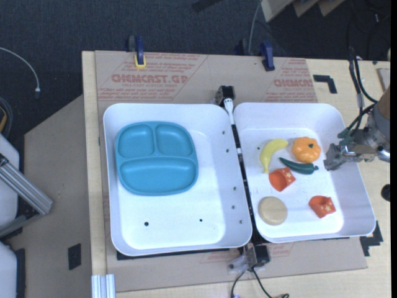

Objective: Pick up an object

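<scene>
Five small toys lie in the right bin (pixel 353 219): yellow banana (pixel 272 151), orange pumpkin (pixel 306 148), green pepper (pixel 299 165), two red pieces, beside a beige disc (pixel 273 210). Red "CHEMCAST" lettering (pixel 149 78) marks the board at upper centre. The gripper (pixel 338 154) hovers at the bin's right side

arm (pixel 381 129) cut off at right edge, tool (pixel 333 156) blurred

A blue divided plastic plate (pixel 157 158) lies in the left white bin (pixel 186 228); the right white bin (pixel 353 219) holds a yellow banana (pixel 271 151), orange pepper (pixel 306 148), green chilli (pixel 299 165), two red pieces (pixel 281 179) and a beige round disc (pixel 272 210)
</scene>
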{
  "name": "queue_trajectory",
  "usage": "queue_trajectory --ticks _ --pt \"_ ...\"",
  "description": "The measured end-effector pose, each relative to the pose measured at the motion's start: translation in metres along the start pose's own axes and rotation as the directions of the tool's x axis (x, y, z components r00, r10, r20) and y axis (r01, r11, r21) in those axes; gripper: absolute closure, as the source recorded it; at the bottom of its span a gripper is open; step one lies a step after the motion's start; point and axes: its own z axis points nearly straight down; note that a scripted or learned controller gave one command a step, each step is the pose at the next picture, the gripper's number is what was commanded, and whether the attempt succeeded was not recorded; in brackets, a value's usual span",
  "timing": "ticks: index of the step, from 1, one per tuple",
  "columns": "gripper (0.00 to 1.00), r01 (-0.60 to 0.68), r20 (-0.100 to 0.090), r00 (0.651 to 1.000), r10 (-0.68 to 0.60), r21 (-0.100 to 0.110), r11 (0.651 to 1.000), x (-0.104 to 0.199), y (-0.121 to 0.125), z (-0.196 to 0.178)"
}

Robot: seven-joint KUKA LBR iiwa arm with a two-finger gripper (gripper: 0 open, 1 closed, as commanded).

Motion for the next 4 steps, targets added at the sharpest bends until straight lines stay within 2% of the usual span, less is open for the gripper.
queue_trajectory --ticks 1,3,4 --pt "1.0 0.001 0.0 1.0 -0.001 0.0 1.0 0.061 0.009 0.004" --pt "1.0 0.0 0.002 1.0 0.0 -0.005 1.0 0.159 0.048 -0.003" --pt "1.0 -0.001 0.002 1.0 0.001 -0.002 1.0 0.203 0.055 0.007"
